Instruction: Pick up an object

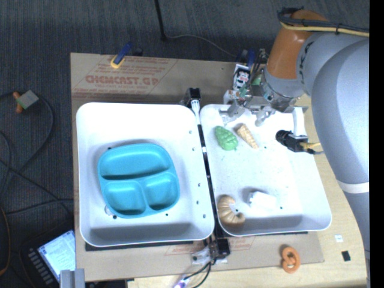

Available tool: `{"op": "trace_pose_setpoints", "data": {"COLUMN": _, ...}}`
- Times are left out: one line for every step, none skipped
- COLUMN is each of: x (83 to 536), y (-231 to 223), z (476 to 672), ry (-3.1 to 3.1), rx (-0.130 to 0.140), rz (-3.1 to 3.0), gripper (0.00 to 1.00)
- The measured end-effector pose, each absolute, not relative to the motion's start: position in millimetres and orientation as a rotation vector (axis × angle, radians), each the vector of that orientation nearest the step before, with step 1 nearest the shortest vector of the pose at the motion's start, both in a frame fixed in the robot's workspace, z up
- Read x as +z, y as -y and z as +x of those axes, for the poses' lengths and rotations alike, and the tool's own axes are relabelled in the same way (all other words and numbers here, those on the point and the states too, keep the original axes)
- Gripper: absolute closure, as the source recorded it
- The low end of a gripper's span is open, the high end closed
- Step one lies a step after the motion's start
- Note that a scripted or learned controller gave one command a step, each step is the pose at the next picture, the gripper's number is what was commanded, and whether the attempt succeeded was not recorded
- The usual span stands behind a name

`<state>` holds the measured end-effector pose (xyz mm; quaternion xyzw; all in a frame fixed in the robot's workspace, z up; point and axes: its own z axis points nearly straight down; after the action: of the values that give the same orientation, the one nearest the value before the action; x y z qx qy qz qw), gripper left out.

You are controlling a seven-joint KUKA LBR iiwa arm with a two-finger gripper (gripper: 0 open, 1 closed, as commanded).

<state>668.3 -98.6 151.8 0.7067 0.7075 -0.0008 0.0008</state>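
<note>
This looks like a robotics lab, because a grey robot arm (336, 95) reaches over two white bins (90, 179) on a cardboard-covered bench (150, 80), with loose cables (157, 11) on the dark carpet floor (36, 41).

A brown board bench (150, 80) printed with red lettering bears two shallow white bins side by side, the left bin (90, 161) and the right bin (312, 185). A blue-and-yellow clamp (122, 54) sits at its far edge, and a small orange ring (290, 258) lies near its front.
</note>
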Motion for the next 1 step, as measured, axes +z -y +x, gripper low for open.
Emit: {"op": "trace_pose_setpoints", "data": {"x": 87.6, "y": 104.4, "z": 591.7, "ry": -2.219, "rx": 0.001, "rz": 2.219, "gripper": 0.00}}
